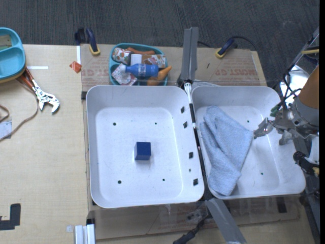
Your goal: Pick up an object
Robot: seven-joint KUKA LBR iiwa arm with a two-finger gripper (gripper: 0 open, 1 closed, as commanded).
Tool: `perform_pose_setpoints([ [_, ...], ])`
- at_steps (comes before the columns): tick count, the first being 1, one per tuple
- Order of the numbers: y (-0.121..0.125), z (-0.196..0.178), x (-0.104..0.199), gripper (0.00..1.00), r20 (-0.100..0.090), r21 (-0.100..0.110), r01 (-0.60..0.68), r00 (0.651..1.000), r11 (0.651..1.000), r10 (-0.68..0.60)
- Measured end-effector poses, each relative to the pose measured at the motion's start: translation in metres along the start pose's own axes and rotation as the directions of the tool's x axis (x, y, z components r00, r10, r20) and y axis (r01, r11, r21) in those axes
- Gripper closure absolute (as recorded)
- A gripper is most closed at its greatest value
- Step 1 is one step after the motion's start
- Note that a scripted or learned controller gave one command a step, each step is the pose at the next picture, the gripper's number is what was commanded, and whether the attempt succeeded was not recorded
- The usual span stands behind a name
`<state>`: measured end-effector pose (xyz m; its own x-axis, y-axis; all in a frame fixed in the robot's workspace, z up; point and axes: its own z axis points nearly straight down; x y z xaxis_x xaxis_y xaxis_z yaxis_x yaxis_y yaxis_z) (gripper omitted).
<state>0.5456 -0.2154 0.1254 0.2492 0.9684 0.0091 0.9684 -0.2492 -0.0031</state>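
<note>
A small blue cube (143, 150) lies flat near the middle of the left bin (101, 187). A crumpled light-blue towel (223, 146) takes up the left half of the right bin (284, 184). My gripper (270, 135) hangs over the right part of the right bin, just right of the towel's edge. Its two metal fingers (261, 129) stand apart, open, and nothing sits between them. The arm's orange band (311, 91) shows at the right edge.
A blue bowl of mixed small items (138, 65) sits behind the left bin. On the bench at far left lie a wrench (44, 99) and a teal tray (10, 52). Clamps (91, 40) and a grey post (190, 52) line the back edge.
</note>
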Motion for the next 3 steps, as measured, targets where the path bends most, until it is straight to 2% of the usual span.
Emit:
perform_pose_setpoints([
  [1,-0.028,-0.009,0.0,0.0,0.009,-0.001,-0.133,0.991,0.991,0.133],
  [2,-0.046,-0.076,0.002,0.0,0.009,-0.005,-0.31,0.951,0.951,0.31],
  [3,-0.05,-0.064,0.001,0.0,0.008,-0.005,-0.58,0.815,0.815,0.58],
])
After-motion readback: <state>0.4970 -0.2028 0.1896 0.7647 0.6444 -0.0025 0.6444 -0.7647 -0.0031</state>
